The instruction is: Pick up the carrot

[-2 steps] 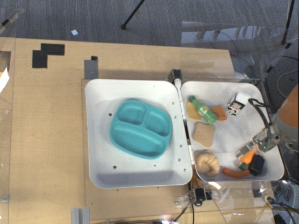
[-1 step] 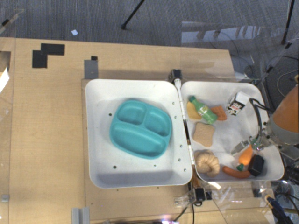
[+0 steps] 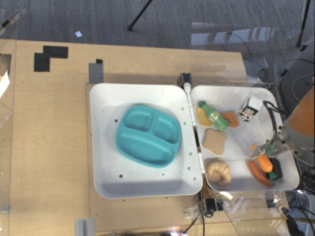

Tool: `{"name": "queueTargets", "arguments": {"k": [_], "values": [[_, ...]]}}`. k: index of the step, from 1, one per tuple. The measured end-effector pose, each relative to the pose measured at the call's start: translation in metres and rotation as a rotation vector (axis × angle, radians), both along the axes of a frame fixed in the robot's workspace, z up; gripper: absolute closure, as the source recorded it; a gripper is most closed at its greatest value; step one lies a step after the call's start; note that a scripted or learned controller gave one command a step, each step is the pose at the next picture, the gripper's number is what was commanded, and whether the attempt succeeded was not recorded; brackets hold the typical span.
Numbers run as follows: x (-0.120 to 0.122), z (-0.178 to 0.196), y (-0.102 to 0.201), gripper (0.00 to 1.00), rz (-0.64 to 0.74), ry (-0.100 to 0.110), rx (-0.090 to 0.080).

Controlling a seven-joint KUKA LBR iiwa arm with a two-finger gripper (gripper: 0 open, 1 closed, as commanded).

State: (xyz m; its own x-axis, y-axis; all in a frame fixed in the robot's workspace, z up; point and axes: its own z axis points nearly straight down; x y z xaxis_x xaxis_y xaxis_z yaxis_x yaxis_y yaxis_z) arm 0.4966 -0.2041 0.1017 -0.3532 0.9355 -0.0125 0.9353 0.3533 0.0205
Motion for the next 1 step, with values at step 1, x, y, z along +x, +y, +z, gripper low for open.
{"name": "queueTargets", "arguments": {"k": [1], "values": [[0.0061, 0.0577, 0.0515, 1.0, -0.27, 0.014, 0.007]]}}
